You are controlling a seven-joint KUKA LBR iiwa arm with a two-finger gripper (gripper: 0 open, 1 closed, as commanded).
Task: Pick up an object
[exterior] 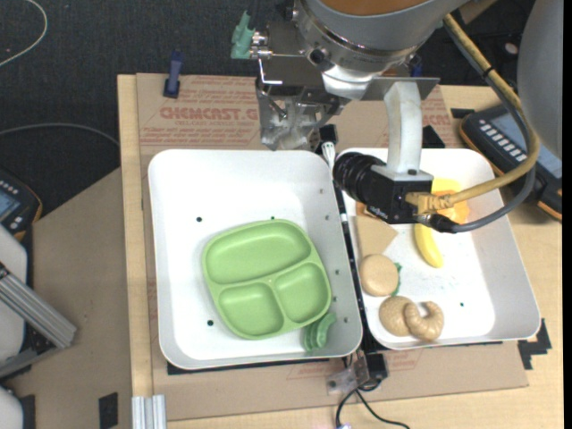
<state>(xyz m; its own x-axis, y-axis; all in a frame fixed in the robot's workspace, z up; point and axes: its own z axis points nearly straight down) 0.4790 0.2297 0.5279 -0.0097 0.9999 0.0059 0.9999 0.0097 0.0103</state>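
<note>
Camera view, taking the divided green plate [266, 280] as the landmark: it lies in the left white bin [179, 204], its long axis running slantwise from near-right to far-left. Just beyond its near-right corner sits a small green toy piece [317, 333] against the bin wall. To the plate's right, across the divider, the right white bin [500, 311] holds a croissant-like pastry [413, 318] nearest the viewer, then a round tan bun [379, 274] just behind it. Farther back and to the right lies a yellow banana [429, 244], its long axis pointing roughly away from the viewer, far end tucked under the black camera unit [380, 189], beside an orange piece [456, 206]. Beyond the plate, above the bins' far edge, the gripper [290, 119] hangs over the cardboard; I cannot tell its state. Nothing shows between its tips.
</note>
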